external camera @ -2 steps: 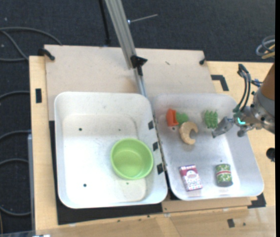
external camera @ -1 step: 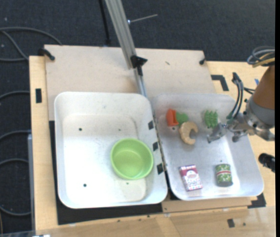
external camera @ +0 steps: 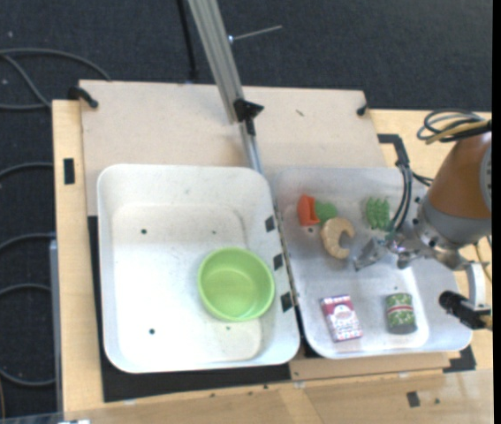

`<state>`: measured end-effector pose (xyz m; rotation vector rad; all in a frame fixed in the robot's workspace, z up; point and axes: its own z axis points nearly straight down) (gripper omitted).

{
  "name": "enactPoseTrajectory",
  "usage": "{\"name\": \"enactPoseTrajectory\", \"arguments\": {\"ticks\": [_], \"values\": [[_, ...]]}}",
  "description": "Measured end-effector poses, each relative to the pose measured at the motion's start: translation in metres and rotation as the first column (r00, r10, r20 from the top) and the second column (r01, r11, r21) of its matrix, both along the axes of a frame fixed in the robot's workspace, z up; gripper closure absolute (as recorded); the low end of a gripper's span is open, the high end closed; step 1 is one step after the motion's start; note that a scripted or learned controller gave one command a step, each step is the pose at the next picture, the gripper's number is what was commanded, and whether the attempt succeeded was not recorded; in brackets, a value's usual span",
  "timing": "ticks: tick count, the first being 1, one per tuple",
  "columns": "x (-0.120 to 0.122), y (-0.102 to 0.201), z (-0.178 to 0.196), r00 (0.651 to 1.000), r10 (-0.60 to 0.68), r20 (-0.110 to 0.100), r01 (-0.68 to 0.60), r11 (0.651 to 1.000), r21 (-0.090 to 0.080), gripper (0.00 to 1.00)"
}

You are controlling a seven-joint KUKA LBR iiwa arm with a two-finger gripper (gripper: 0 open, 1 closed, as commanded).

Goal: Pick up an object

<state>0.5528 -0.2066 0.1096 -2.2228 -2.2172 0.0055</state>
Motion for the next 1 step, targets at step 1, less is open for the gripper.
{"name": "enactPoseTrajectory", "arguments": {"ticks": [1], "values": [[-0.0001, -0.0017, -0.0090, 1.000, -0.001, 0.003, 0.001, 1.000, -0.002, 0.00]]}}
